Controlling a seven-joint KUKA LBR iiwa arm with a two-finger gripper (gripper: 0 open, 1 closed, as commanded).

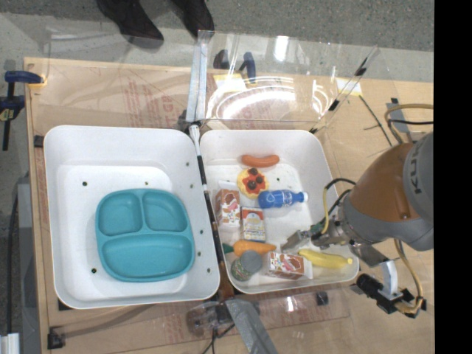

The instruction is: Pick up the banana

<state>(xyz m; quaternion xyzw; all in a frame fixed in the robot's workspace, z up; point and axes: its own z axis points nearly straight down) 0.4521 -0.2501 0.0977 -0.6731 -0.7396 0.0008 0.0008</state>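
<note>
Yellow banana [325, 259], flat, near bin [321, 150] corner

A pale wooden bench [110, 98] carries two shallow white bins side by side, their inner rims touching. The left bin [66, 150] and the right bin [313, 150] sit squarely on the board. Behind the right bin, a clear plastic shield [280, 80] stands upright on the bench. A blue clamp [15, 94] grips the bench's left edge.
</note>
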